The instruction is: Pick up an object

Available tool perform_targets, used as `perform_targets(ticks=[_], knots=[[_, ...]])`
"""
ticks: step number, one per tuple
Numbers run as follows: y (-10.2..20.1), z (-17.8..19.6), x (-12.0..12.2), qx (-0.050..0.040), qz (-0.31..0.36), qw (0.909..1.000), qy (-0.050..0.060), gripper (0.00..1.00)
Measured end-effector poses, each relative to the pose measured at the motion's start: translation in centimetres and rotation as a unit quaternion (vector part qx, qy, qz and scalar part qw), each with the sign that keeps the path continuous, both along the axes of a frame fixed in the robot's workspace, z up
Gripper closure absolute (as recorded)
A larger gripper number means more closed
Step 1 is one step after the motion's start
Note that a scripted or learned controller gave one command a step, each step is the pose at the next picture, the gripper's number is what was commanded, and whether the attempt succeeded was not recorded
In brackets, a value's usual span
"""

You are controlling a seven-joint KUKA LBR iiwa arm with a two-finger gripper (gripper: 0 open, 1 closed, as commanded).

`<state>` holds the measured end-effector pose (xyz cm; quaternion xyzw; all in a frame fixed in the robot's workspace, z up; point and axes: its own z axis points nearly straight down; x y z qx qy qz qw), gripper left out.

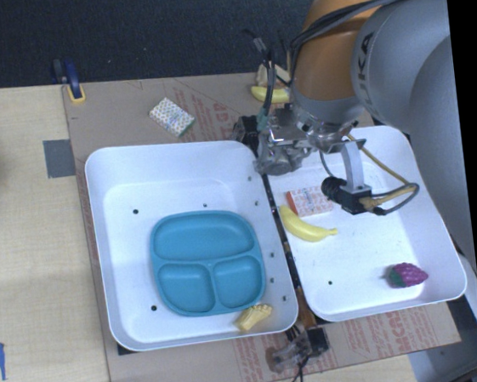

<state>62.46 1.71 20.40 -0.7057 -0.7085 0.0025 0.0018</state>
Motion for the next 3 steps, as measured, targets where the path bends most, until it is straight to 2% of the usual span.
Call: perform_targets(ticks=[1,2,3], knots=[[0.2,-0.2,0.5,-0.0004,0.001,1.0000,-0.002,1.00],[-0.3,2.5,-1.7,0.0003,-0.001,1.0000,0.000,1.00],[0.1,2.3,-5.8,-0.0003,-0.001,1.0000,-0.001,1.00]])
